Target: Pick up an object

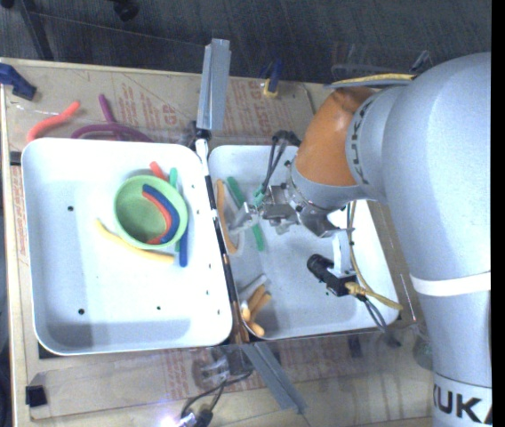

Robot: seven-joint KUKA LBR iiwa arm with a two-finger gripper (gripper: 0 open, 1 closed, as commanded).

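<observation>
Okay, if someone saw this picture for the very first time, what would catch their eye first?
Probably the big grey arm with its orange band, coming in from the right and covering much of the right bin. Next, the green bowl in the left bin, with red, blue and yellow strips lying in and around it. The tool sits low near a green stick.

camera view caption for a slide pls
KUKA arm's gripper low in the right bin; green bowl sits in the left bin.

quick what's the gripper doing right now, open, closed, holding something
Gripper: cannot be told; it sits low in the right bin among green sticks.
</observation>
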